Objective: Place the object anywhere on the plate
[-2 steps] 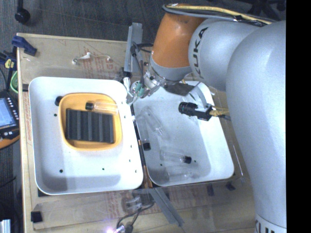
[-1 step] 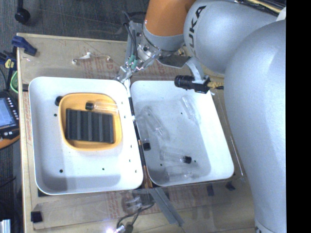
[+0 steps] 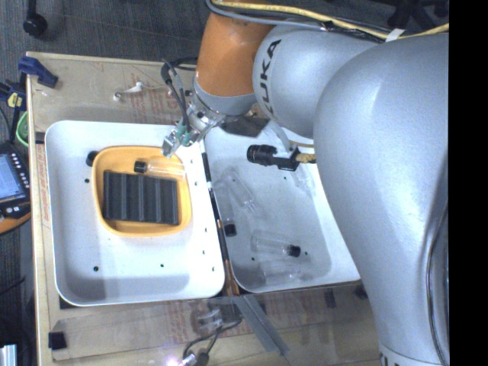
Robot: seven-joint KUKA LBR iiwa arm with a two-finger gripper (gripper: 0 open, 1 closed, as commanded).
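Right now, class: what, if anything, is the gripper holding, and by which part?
It cannot be told: the gripper sits over the plate rim, fingertips too small to read.

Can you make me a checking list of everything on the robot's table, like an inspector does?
Surface: wooden bench bearing two white bins, left bin and right bin.
Job's things: yellow plate with dark ridged centre in the left bin; small clear object with a dark cap lying on the plate's upper edge.
Clutter: clear plastic pieces in the right bin.
Claw: claw above the plate's upper right corner; fingers too small to judge.
Cables: yellow cable running along the arm.
Surroundings: blue clamp at the bench corner; handheld screen at left.
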